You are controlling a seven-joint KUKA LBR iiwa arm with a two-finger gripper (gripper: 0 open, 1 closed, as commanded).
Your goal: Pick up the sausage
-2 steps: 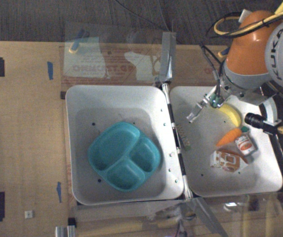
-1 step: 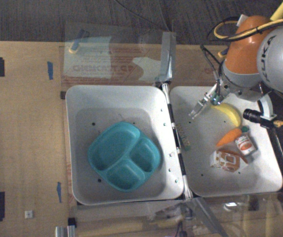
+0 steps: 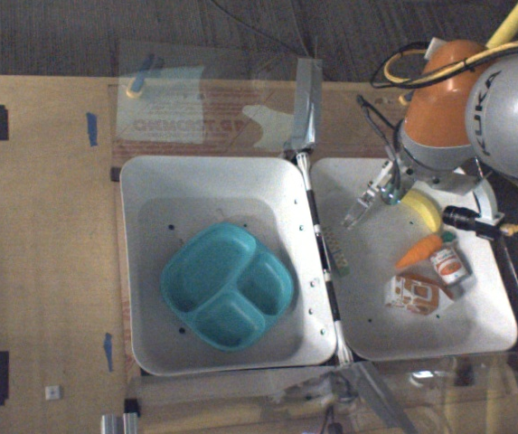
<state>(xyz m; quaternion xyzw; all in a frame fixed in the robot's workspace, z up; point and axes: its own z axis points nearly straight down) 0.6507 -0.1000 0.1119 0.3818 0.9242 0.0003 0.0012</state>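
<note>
In the right bin [image 3: 485, 337], a brown piece with white patches [image 3: 414, 294] lies flat near the middle; it looks like the sausage, though I cannot be sure. Just above it are an orange carrot [image 3: 419, 251] and a small red and white container [image 3: 448, 265]. My gripper [image 3: 360, 213] hangs over the upper left of this bin, pointing down and to the left. It is well apart from the brown piece, up and to its left, with nothing visible in it.
A yellow item [image 3: 421, 211] lies partly under the wrist at the back of the right bin. The left bin [image 3: 141, 242] holds a teal divided plate [image 3: 227, 285]. A metal rail [image 3: 317, 242] separates the bins. Cables loop above the arm.
</note>
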